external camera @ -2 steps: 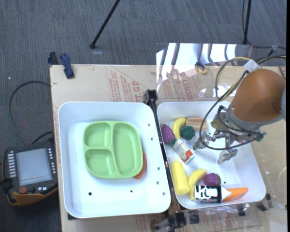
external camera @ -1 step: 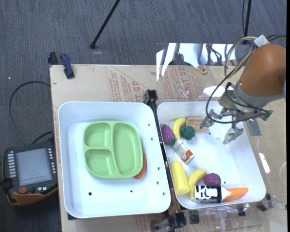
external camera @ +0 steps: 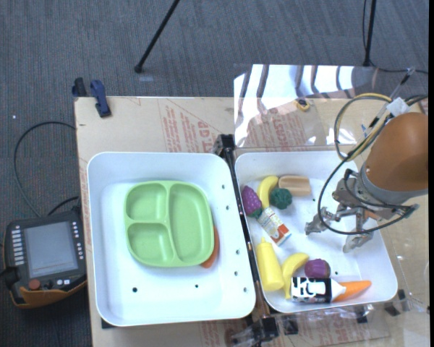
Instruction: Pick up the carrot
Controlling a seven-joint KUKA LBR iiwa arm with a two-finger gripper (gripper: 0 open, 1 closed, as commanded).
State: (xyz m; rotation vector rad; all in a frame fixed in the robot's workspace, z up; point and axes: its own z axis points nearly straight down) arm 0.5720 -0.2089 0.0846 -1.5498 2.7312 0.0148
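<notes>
Fingers (external camera: pixel 337 235) of mine hang spread apart, gripping nothing, over the right bin (external camera: pixel 388 266); the carrot (external camera: pixel 356 288) lies apart from them, near that bin's front corner beside a black-labelled bottle (external camera: pixel 311 289)

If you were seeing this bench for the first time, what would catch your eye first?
The bright green divided plate in the left bin stands out most. Next comes the clutter of toy food in the right bin, with the orange carrot at its near right corner. The tool hangs open above that bin.
</notes>
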